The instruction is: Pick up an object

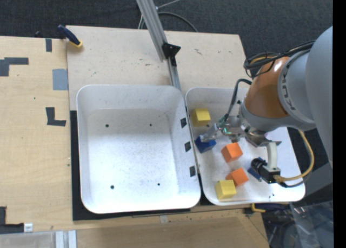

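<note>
Gripper (223, 129), finger spacing not discernible, hangs low in right bin (213, 95); blue block (205, 144) just left-below it, orange cube (232, 151) right-below.

A metal rail (154, 17) crosses the bench (119, 58) — clamp (70, 36) near its corner.

2 bins sit side by side on the bench (32, 133); the left bin (86, 149) adjoins the right bin (294, 158). 5 blocks lie in the right bin; the gripper (221, 129) hangs above them.
</note>
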Motion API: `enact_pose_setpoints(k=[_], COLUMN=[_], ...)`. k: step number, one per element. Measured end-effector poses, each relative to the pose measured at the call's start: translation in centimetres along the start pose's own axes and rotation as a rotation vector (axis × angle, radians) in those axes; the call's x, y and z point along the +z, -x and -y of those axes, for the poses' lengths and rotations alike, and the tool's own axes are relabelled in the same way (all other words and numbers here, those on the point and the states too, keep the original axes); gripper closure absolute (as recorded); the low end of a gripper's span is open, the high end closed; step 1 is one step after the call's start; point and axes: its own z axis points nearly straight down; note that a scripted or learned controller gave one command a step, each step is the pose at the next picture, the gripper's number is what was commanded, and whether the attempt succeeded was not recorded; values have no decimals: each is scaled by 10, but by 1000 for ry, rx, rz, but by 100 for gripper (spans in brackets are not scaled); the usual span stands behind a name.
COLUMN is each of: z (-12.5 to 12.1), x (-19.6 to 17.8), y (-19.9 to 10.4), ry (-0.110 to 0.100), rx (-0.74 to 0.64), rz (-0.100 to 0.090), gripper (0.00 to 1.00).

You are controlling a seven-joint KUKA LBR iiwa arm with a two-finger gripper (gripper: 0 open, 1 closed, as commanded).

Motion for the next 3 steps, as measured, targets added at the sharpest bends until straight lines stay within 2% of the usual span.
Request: enact_pose_setpoints(k=[1, 2, 3], z=[15, -18, -3], x=[0, -7, -1], y=[6, 4, 10], ry=[9, -29, -12], rx=[-1, -4, -6], rz=[-2, -1, -2], gripper=[0, 0, 0])
